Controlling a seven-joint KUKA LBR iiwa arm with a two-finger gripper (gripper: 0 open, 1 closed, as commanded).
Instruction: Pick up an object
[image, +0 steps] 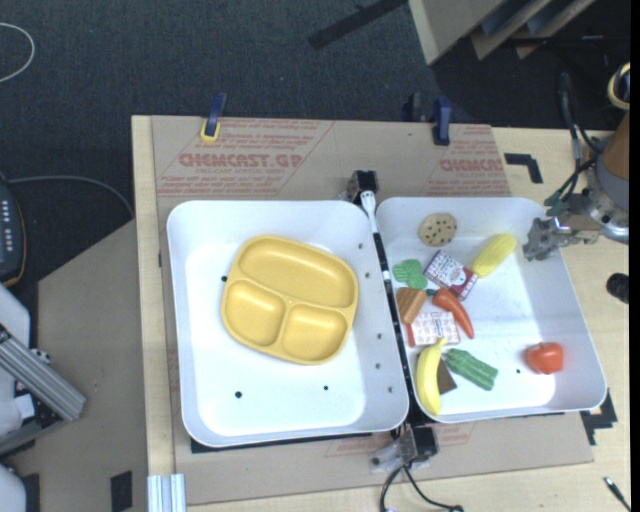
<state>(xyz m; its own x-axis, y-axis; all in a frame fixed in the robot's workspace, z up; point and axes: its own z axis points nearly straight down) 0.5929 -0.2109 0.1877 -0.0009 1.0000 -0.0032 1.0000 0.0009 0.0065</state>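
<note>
Reading "CHEMCAST GP", red print on the brown bench sheet (240, 158); pincer (540, 240) state impossible to tell.

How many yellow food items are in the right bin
2: a corn cob near the bin's far right side, and a banana at its near left edge. Smaller pieces could be hidden within the pile between them.

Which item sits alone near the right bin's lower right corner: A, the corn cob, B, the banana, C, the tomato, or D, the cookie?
C: the red tomato lies by itself toward the right bin's lower right corner, while the cookie, corn cob and banana sit elsewhere.
</note>
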